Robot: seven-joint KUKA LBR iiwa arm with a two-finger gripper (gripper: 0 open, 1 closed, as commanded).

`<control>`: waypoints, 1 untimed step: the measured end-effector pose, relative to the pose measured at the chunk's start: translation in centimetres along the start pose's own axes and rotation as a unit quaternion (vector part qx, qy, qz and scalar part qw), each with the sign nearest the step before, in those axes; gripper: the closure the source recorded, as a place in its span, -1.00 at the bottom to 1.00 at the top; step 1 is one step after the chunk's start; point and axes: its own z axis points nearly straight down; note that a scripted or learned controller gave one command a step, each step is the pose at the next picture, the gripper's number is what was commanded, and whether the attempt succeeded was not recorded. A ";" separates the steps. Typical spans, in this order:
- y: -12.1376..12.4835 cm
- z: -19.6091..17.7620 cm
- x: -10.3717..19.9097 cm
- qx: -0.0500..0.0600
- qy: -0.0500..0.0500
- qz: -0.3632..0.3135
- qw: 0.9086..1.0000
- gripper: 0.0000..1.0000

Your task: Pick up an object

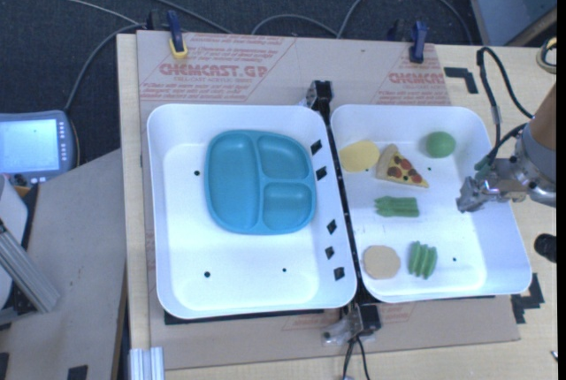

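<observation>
The end effector (467, 195) hangs over the right side of the right bin (495, 268), near its right wall. Its fingers are too small and blurred to judge their spread, and nothing can be seen between them. The arm enters from the right, cut off by the frame edge, its wrist angled down toward the left. Just left of the end effector lie a green bean piece (395, 207) and a pizza slice (401, 168); a green ball (439, 143) sits up and left.
</observation>
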 end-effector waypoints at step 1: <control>0.1 -1.0 0.0 0.001 0.001 0.000 1.000 1.00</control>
